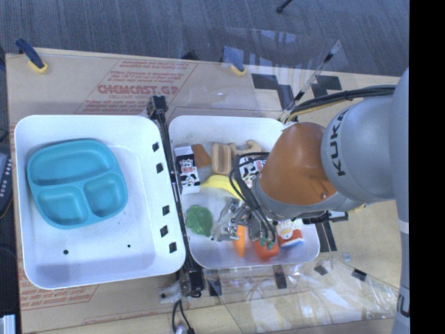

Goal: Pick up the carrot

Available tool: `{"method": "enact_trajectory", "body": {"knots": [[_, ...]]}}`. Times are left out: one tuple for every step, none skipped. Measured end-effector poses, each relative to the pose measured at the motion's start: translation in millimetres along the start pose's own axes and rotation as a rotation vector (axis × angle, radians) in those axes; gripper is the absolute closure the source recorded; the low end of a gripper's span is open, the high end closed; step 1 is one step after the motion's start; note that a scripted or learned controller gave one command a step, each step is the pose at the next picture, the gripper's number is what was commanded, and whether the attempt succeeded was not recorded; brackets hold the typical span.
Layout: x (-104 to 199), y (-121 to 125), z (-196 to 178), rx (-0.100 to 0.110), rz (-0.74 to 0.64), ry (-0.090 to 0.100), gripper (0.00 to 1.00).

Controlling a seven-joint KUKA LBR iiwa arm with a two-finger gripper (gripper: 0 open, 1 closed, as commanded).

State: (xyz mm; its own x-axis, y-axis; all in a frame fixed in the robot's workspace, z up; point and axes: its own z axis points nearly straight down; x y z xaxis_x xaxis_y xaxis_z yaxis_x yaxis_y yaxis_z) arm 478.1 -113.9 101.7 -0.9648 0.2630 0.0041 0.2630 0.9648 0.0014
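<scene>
Orange carrot (240, 241) lies low in the right bin (208, 127), lower centre of frame, just beside the jaws, whose state I cannot tell, while a blue tray (75, 181) sits in the left bin (83, 273) on the brown counter (104, 82) over grey carpet (139, 12).

- I see a bench (104, 89) covered in brown printed board.
- Left bin (83, 263) sits at frame left; right bin (215, 127) touches it at centre.
- Yellow-blue clamp (31, 56) at upper left.

Blue tray (75, 181), white bins (42, 256), orange carrot (240, 241), green leafy toy (199, 220).
</scene>
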Motion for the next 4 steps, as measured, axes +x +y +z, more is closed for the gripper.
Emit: {"method": "enact_trajectory", "body": {"knots": [[-76.2, 68.2, -93.5, -0.003, 0.387, -0.011, 1.00], [-74.9, 66.0, -91.3, 0.000, 0.391, -0.006, 0.00], [2.6, 9.4, -10.7, 0.004, 0.348, 0.006, 0.00], [4.7, 7.0, 11.0, 0.001, 0.805, 0.003, 0.00]]}}
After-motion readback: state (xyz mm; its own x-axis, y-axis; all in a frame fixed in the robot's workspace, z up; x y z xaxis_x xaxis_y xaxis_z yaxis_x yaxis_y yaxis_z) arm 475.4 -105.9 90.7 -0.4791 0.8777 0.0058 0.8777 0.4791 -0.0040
